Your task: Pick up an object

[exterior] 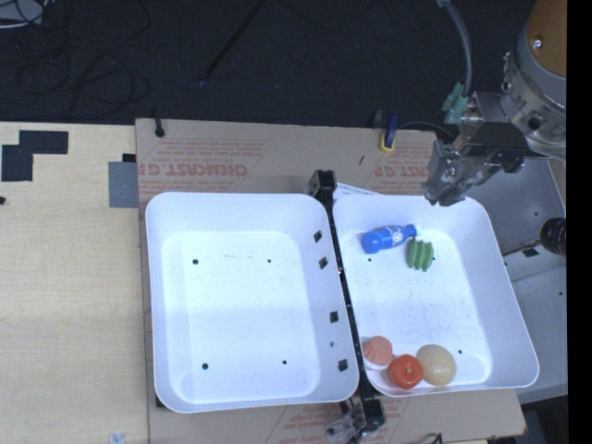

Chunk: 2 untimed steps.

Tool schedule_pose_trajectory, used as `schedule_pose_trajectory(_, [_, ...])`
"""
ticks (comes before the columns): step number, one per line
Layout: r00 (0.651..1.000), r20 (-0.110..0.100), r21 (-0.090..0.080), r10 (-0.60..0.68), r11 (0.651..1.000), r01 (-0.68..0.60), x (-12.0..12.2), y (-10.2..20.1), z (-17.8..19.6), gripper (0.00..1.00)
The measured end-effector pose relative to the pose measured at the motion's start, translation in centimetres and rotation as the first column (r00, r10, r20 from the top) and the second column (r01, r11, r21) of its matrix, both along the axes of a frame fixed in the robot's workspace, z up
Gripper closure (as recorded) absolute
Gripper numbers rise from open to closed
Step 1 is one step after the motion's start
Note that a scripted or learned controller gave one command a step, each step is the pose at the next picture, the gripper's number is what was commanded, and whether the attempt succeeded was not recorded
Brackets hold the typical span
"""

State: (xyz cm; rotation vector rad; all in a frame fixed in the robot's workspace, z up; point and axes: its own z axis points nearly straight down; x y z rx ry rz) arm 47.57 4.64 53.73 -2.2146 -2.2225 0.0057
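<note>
Five small objects lie in the right bin [504, 276] as the gripper [444, 191] hangs over its far rim.

Nearest the camera, in the right bin's front corner, a pale pink piece [376, 350], a red tomato-like ball [405, 371] and a tan rounded object [436, 364] sit huddled together, touching or nearly so. Farther back in the same bin, a blue bottle [388, 238] lies on its side just beside a small green ribbed item [420, 253]. Beyond them the gripper is above the bin's far edge; whether it is open or closed cannot be told. The left bin [157, 294] adjoins the right bin on the table [65, 276].
</note>
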Motion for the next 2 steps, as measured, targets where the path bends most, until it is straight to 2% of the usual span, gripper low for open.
schedule_pose_trajectory(1, [1.0, -0.008, -0.002, -0.011, 1.0, 0.011, -0.1, -7.0, -9.7, 1.0])
schedule_pose_trajectory(2, [1.0, -0.01, 0.0, -0.007, 1.0, 0.007, -0.1, -10.4, -21.6, 1.0])
